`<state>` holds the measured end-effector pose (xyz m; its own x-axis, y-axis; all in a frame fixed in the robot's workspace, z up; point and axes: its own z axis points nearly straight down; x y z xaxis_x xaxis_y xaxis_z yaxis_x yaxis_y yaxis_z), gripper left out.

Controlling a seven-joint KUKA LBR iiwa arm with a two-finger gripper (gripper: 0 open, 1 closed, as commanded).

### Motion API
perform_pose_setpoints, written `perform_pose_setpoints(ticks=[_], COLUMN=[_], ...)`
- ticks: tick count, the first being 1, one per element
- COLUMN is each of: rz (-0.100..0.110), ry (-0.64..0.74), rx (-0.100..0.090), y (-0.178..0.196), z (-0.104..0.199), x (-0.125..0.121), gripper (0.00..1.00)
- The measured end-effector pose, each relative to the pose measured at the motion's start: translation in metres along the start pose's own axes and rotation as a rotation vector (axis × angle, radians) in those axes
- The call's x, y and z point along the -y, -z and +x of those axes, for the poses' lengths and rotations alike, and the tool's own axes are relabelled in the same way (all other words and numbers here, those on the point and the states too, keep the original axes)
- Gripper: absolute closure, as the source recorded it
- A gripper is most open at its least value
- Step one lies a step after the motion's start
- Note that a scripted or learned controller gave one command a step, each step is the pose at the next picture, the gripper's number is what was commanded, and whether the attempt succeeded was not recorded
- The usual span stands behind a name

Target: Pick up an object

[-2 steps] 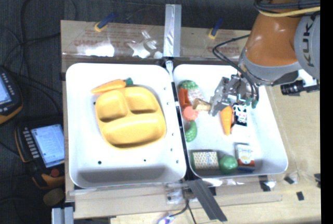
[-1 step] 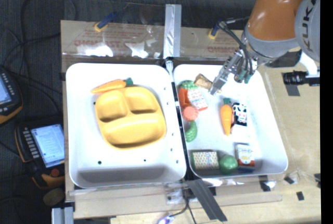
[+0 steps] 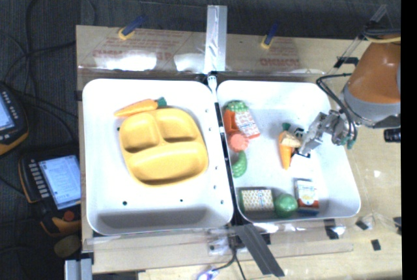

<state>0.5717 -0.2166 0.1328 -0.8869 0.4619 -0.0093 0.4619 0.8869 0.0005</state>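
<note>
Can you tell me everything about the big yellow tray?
The yellow tray looks like smooth plastic, with rounded corners and three sunken sections: two smaller ones along the top and one wide one below. It lies flat but turned at a slant in the left bin. A toy carrot, orange with a green end, rests against its upper edge.
</note>
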Motion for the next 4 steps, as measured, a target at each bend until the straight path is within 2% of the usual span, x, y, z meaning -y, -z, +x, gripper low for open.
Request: perform_pose_setpoints(ticks=[1,2,3,4], rz=[0.001,-0.009,-0.015,-0.015], ry=[0.000,-0.121,-0.115,-0.232], rx=[-0.002,0.052,0.055,0.040], y=[-0.002,-0.022,-0.021,-0.022], z=[0.001,0.010,0.023,0.005], x=[0.000,-0.053,-0.113,-0.119], gripper=[0.00,0.00,0.00,0.00])
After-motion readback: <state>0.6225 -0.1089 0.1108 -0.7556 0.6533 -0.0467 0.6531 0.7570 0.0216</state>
